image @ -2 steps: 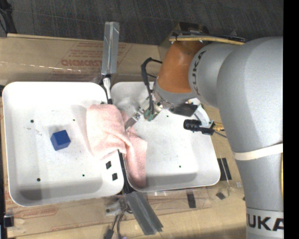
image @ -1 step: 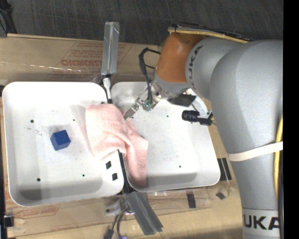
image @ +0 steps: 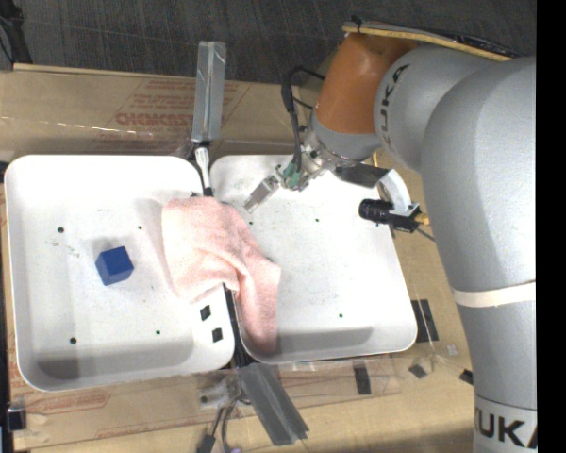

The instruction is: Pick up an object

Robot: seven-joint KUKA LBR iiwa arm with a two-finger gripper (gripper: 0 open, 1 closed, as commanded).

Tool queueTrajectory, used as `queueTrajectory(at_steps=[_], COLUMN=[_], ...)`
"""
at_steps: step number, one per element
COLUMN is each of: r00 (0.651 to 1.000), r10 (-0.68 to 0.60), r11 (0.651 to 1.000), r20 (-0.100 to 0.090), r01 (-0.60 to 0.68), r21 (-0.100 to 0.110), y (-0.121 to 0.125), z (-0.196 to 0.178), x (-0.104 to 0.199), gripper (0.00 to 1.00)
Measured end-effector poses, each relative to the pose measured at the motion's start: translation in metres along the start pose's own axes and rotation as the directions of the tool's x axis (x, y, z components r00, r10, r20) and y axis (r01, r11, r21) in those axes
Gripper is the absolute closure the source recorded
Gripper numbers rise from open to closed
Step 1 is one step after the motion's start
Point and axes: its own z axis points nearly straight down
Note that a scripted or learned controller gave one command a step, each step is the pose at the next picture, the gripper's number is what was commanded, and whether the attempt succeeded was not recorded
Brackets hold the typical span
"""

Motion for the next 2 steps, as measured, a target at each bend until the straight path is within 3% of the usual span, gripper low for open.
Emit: queueTrajectory(at_steps=[1, 2], r00=[0.974, 0.986], r10=[-0.226, -0.169], r11=[0.974, 0.986], r20=[-0.003, -0.003], r01=[0.226, 0.169], r21=[0.001, 0.002], y=[0.009, -0.018], z=[0.063, 0.065], x=[-0.002, 0.002], gripper=[0.0, 0.0])
